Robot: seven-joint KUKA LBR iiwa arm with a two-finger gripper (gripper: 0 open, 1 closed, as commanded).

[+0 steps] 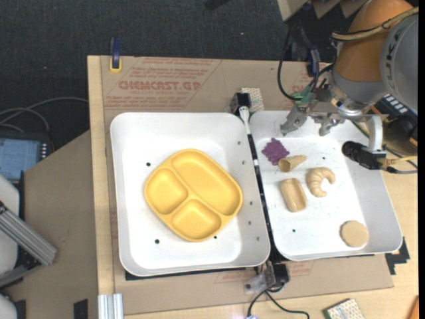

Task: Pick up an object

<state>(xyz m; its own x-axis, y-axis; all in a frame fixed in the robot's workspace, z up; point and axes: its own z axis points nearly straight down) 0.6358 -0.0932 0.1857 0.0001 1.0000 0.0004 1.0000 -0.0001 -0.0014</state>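
My gripper [309, 125] hangs over the far edge of the right bin [378, 208], open, with nothing between its fingers [291, 123]. Just in front of it lie a purple grape bunch [273, 151] and a small ice-cream cone [291, 162]. Closer to the camera sit a croissant [321, 180] and a tan bread loaf [293, 195]. A round biscuit [354, 233] rests near the bin's front right corner. All of these lie apart from the gripper.
The left bin [126, 178] holds a yellow divided plate [192, 193]. A raised rim [255, 171] divides the two bins. The arm's grey and orange body [372, 45] looms over the back right corner.
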